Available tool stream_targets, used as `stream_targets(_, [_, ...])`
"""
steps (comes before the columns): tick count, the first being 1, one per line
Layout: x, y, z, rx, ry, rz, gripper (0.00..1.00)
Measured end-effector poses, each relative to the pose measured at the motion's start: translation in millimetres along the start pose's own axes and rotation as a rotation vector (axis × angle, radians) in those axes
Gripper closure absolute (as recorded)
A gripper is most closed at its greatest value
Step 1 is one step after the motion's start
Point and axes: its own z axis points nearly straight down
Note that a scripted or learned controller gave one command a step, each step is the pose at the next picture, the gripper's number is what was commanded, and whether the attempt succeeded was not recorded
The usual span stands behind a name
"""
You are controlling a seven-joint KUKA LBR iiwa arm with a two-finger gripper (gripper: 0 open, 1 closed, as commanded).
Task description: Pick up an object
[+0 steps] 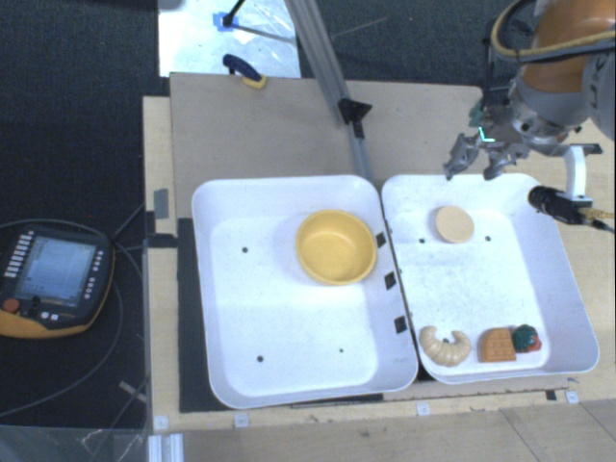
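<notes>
Objects for picking are mostly in the right bin (558,287): a round tan disc (454,224) sits near its back edge, and along the front edge there's a croissant-looking pastry (445,346), then a small orange waffle-like square (497,345) just beside it, with a dark green and red piece (526,337) touching that square's right side. The left bin (241,354) has a yellow bowl (335,246) sitting upright toward its back right area.

The gripper (476,165) hangs over the back rim of the right bin, a bit behind and to the right of the tan disc, not touching it. Its fingers are spread apart with nothing between them. The grey arm with the orange band (573,12) comes in from the upper right corner.

Off to the left of the bench (289,123) there's a teach pendant (53,277) on the dark floor, and a metal pole (322,46) slants across the back of the bench.
</notes>
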Motion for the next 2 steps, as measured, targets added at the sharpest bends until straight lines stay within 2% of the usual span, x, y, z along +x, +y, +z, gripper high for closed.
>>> stream_targets(1, [0.0,0.1,-0.1,0.0,0.0,0.0,0.0])
stream_targets(2, [1.8,-0.5,61.1,0.002,0.0,0.0,0.0])
